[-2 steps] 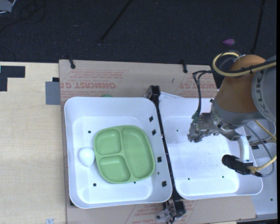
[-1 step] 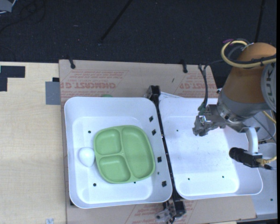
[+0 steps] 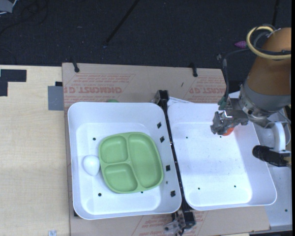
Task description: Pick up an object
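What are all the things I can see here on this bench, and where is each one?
White bins: two, side by side; left bin, right bin.
Divided plate: one, green, three compartments, lying in the left bin.
Small round object: one, white, in the left bin, at the plate's left edge.
Small object: one, orange-red, in the right bin near its far right side, partly hidden under the gripper; too hidden to name.
Cardboard sheet: one, brown with red print, under both bins.
Bench top: light wood, left of the bins.
Robot arm: one, orange and grey, reaching in from the right.
Gripper: one, grey, over the right bin, right above the orange-red object.
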{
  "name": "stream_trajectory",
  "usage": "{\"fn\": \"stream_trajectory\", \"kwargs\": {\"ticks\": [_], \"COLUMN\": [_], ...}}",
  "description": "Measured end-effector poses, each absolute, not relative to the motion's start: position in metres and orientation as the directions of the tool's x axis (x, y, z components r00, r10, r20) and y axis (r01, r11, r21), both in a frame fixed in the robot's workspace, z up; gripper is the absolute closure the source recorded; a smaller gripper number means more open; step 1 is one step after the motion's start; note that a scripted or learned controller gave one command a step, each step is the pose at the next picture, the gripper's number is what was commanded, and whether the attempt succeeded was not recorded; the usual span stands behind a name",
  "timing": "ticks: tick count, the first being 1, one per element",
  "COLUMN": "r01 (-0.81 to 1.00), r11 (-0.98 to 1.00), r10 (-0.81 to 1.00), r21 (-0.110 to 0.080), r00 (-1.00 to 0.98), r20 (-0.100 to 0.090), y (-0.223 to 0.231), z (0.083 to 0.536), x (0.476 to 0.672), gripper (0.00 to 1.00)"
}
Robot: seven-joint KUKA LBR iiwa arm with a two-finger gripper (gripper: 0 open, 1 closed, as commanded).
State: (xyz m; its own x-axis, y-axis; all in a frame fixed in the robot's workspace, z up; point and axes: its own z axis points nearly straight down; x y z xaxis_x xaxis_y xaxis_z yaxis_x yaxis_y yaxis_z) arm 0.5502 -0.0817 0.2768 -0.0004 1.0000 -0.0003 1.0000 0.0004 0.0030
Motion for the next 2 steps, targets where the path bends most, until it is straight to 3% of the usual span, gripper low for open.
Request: {"fn": "stream_trajectory", "kwargs": {"ticks": [1,2], "r01": [1.000,1.000], "r11": [0.004,0.002], "r10": [1.000,1.000], "r21": [-0.002,-0.005], "r00": [-0.004,-0.002], "r20": [0.001,0.000], "y": [-0.032,0.016], "z": [0.273,0.249], "x": [0.569,0.575], "gripper": [1.00,1.00]}}
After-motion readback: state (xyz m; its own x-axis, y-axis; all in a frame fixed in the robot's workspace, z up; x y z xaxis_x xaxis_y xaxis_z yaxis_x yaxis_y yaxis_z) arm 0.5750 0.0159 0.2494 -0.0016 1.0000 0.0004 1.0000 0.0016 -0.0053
